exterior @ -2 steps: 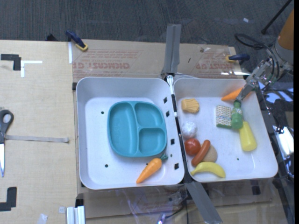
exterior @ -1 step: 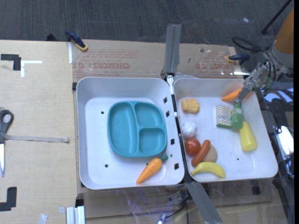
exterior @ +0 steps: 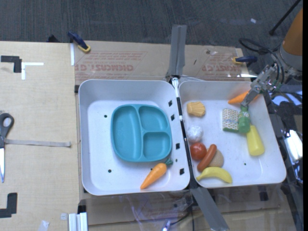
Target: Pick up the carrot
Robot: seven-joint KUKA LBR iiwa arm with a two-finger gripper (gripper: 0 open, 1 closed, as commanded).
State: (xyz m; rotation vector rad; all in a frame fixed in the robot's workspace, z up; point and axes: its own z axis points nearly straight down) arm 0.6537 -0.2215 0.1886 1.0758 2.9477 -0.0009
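carrot [exterior: 155, 175] diagonal, green top upper-right

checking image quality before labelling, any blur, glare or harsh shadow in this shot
Camera view: the end effector at the right bin's far corner looks smeared, likely motion blur; the carrot beside the teal plate in the left bin is reasonably sharp; lighting even, shadows soft, no strong glare on the bins.

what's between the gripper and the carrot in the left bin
The gripper sits over the right bin's far right corner. The carrot lies in the left bin at its near edge. Between them lie the two bins' raised walls at the middle and the right bin's toy food.
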